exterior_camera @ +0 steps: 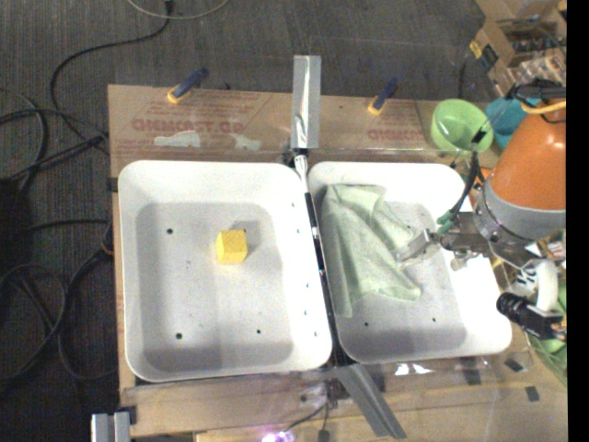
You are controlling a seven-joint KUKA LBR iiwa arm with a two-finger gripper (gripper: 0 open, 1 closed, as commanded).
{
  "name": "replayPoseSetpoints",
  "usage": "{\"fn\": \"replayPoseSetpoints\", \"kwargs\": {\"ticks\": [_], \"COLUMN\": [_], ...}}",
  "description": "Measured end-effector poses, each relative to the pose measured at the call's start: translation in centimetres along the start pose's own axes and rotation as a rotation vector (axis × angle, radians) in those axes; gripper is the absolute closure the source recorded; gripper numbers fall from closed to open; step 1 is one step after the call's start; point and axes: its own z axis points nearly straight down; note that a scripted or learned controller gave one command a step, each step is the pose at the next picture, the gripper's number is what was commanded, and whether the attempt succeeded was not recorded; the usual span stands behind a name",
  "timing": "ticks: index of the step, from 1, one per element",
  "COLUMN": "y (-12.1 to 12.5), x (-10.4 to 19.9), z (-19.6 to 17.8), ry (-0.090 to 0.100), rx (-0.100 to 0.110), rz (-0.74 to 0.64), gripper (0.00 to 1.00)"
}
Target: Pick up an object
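A small yellow cube [232,246] lies near the middle of the left white bin [147,339]. A crumpled pale green cloth [363,247] covers the left half of the right white bin [433,339]. My gripper [416,247] reaches in from the right and sits low at the cloth's right edge, touching or just over its folds. The grey arm with its orange band [538,159] hangs over the right bin's right rim. Whether cloth is caught in the gripper is not visible.
The bins sit side by side on a cardboard sheet [230,118] held by two clamps [187,85] at the back. A green round object [457,124] and cardboard boxes [515,17] stand at the back right. Cables [55,155] trail on the floor to the left.
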Motion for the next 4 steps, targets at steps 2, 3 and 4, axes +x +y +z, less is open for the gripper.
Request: {"fn": "replayPoseSetpoints", "kwargs": {"ticks": [2,3,4], "y": [2.5,2.6,8.7], "x": [-5.4,-5.2,-0.8], "z": [13.0,12.0,5.5], "ry": [-0.001,0.001,-0.002], "rx": [-0.005,-0.005,-0.001], "rz": [-0.294,-0.295,-0.174], "gripper": [0.00,1.00,1.00]}}
